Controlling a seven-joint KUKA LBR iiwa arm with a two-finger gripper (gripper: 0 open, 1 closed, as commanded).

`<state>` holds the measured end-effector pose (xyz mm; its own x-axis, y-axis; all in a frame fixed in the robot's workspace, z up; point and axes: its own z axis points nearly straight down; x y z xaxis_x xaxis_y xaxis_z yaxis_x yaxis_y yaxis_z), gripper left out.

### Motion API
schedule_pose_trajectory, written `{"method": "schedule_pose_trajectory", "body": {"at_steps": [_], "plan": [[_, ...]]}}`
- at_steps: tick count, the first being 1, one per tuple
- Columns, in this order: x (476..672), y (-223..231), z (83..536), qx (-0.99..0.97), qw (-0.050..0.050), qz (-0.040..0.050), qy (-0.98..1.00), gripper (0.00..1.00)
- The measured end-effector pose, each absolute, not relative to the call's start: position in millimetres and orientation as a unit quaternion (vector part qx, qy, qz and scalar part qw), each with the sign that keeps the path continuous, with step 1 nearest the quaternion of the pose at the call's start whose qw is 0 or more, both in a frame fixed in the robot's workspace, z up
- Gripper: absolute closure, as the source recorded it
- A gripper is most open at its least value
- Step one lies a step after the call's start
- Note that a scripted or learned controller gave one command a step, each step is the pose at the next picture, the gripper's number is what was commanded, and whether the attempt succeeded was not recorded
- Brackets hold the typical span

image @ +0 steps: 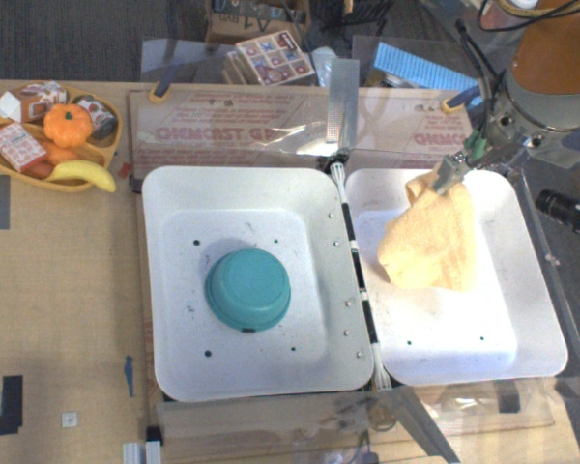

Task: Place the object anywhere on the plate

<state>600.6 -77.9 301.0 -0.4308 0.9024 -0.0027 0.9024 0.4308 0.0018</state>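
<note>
Camera view puts you above the bench [68, 298], and the seam where the two white bins meet is your landmark. Just right of that seam, in the right bin [532, 346], you see a yellow cloth [433, 245] hanging in a loose, pointed drape, its top corner pinched between the fingers of the gripper [452, 173] near that bin's far edge; the fingers are closed tight on the fabric. The cloth's lower part spreads toward the bin floor, though you cannot tell whether it touches. Left of the seam, in the left bin [174, 211], a teal plate [248, 289] sits near the middle, well apart from the cloth. Far left of the seam, on the bench, you have a yellow dish of toy food [50, 138] with a banana and a small pumpkin.
</note>
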Motion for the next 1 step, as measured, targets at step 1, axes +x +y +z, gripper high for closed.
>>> {"method": "schedule_pose_trajectory", "body": {"at_steps": [1], "plan": [[592.7, -75.2, 246.6, 0.528, 0.001, 0.0002, 0.849, 1.0]]}}
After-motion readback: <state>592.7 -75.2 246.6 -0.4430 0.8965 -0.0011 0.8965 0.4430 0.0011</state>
